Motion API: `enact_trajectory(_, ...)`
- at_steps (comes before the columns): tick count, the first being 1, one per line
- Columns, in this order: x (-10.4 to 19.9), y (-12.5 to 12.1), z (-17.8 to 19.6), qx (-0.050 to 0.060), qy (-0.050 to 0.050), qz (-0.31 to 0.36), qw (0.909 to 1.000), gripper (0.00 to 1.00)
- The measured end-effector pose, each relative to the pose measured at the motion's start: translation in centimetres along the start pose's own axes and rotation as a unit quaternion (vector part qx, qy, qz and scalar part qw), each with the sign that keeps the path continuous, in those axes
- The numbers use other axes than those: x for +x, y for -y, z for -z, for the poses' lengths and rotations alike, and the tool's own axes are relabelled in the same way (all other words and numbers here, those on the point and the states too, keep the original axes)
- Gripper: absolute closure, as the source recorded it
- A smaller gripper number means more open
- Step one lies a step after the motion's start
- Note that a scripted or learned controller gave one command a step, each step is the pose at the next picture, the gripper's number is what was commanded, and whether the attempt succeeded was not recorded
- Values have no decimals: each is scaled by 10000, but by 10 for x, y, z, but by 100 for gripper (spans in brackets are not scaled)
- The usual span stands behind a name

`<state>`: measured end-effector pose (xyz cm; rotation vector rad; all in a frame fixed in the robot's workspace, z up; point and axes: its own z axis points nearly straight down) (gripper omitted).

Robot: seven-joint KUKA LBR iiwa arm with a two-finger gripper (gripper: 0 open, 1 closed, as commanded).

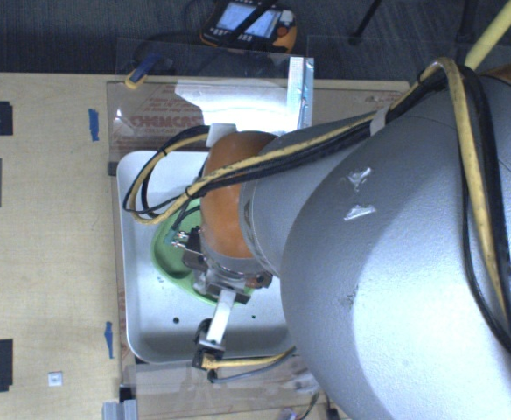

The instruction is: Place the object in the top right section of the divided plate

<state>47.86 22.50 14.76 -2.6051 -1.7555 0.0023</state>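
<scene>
A green divided plate (pixel 163 254) lies in the left part of the white bin (pixel 142 322); only its left edge shows, the rest is covered by the arm. My gripper (pixel 191 245) hangs right over the plate, beneath the orange band (pixel 225 208) and the wrist. From this angle the wrist hides what is at its tip. The big grey arm covers the right half of the view.
The bin's bare floor (pixel 164 309) lies in front of the plate. A clear plastic panel (pixel 238 103) stands behind the bin. The wooden bench (pixel 45 234) with black and blue tape marks stretches to the left. A yellow cable (pixel 164 160) loops over the bin.
</scene>
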Motion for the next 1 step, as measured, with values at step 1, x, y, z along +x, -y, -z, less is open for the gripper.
enact_trajectory(1,0,-1,36,-10,-5,2895,9572,100)
